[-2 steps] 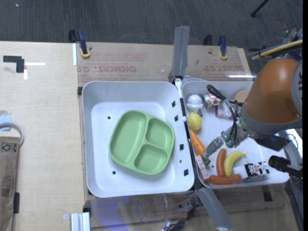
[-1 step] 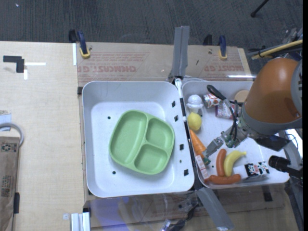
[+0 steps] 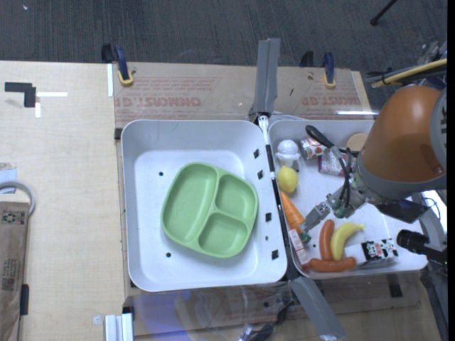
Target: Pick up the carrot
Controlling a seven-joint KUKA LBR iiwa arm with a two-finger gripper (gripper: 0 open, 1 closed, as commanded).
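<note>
White right bin [image 3: 398, 274] holds the carrot [image 3: 291, 211], its lower end hidden, beside the tool [image 3: 318, 212], whose spread is unclear.

Right bin crowded, left bin roomy

Carrot [image 3: 291, 209] is lying against the right bin's [image 3: 307, 274] left wall, hemmed by a lemon [image 3: 287, 179] above, sausages [image 3: 328, 251] and a banana [image 3: 344, 236] to its right; the arm [image 3: 405, 144] is overhanging the right side. Left bin's [image 3: 142, 190] floor around the green tray [image 3: 210, 209] is lying open.
</note>
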